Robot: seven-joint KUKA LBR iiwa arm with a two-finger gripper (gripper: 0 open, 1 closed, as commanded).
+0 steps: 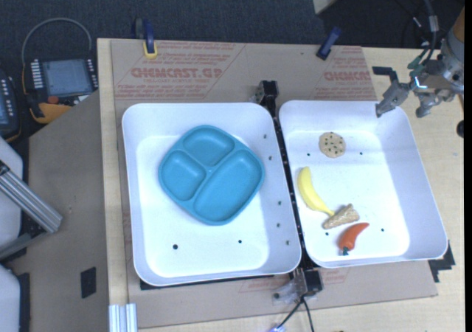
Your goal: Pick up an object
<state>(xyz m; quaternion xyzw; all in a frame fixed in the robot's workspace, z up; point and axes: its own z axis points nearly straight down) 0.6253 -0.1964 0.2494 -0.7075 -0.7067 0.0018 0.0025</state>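
- Yellow banana (313,192) looks like my best pick: prob. a plastic toy, light, stiff, smooth skin, so a bit slippery. It lies flat in the right bin (413,168), left of centre, curved, with its long axis running up-down in the view. I'd take it across the narrow width at mid-length, not end to end.
- Cookie (332,144) sits further up the same bin, well apart from the rest. Round, flat disc, tan w/ dark chips. Low profile means the tips would need to reach right to the bin floor; an edge-to-edge pinch is my guess.
- Tan wedge (342,216), rough-looking, maybe a bread or cracker piece, is touching the banana's lower end. Irregular shape, so prob. an awkward grip.
- Red-orange chilli pepper (353,235) lies just beside the wedge, near the bottom of the bin. Thin, tapered, glossy; likely to roll or slip out.
- Blue divided plate (212,174) lies in the left bin (140,198): three compartments, matte plastic, wide and rigid. Too broad for me except at the rim.
- My gripper (404,99) hangs over the top right corner of the right bin, fingers spread wide, nothing between them, well apart from every item.
- Bins are white, shallow, smooth, w/ rounded corners.
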